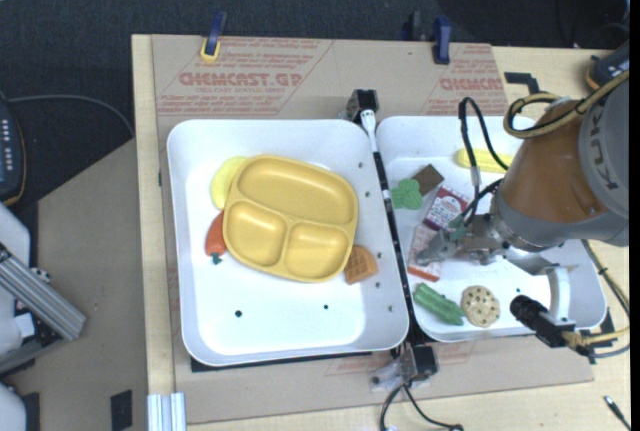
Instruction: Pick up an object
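**Item 1: packet, red/white, likeliest pick.** Lay in right bin, approx. centre, long axis running 1 to 7 o'clock. Judged light, thin and crinkly; film prob. slick, will buckle rather than resist. Best taken across the narrow width near mid-length, w/ a firm pinch; the flat lie leaves little edge to get under.

**Item 2: gripper.** Sat low at the packet's 7 o'clock end, touching or just above it. Grip state: cannot tell, tip too dark and small. No proof anything was held.

**Other stock, right bin:**
- green piece at packet's 10 o'clock
- brown piece at 11
- yellow item at 1, partly behind arm cables
- green pod and cookie at 6

**Left bin:**
- yellow divided tray at centre
- orange-red item at its 9
- waffle-like piece at its 4

**Obscured:** the arm's wrist covered the right bin's 3 o'clock side, contents there unknown. Thin red strip below gripper, identity unclear. Packet print illegible.
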### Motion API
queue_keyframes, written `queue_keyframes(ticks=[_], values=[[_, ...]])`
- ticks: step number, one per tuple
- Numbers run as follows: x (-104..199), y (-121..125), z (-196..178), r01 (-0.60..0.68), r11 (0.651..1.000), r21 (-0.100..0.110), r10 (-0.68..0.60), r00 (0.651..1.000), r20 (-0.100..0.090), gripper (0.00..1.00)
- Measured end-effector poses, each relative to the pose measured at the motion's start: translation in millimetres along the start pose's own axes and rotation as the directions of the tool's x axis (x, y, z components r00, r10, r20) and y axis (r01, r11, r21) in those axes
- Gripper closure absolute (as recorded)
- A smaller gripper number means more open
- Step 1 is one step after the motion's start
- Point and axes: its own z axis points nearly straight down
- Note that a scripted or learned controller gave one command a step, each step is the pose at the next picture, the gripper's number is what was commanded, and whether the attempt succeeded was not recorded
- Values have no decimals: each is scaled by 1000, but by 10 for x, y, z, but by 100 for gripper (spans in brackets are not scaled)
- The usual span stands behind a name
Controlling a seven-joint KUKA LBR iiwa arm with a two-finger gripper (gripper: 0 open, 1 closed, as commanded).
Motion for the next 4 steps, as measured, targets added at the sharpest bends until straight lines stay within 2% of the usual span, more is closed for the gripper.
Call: queue_keyframes(ticks=[1, 2, 3, 4], values=[[-2, 23, -146, 1, 1000, -9, -1, 1000, 3, 100], [-25, 67, -579, 2, 1000, -5, -2, 1000, 5, 100], [22, 66, -1208, 4, 1000, -8, -4, 1000, 5, 100], [23, 76, -1333, 3, 1000, -5, -3, 1000, 4, 100]])
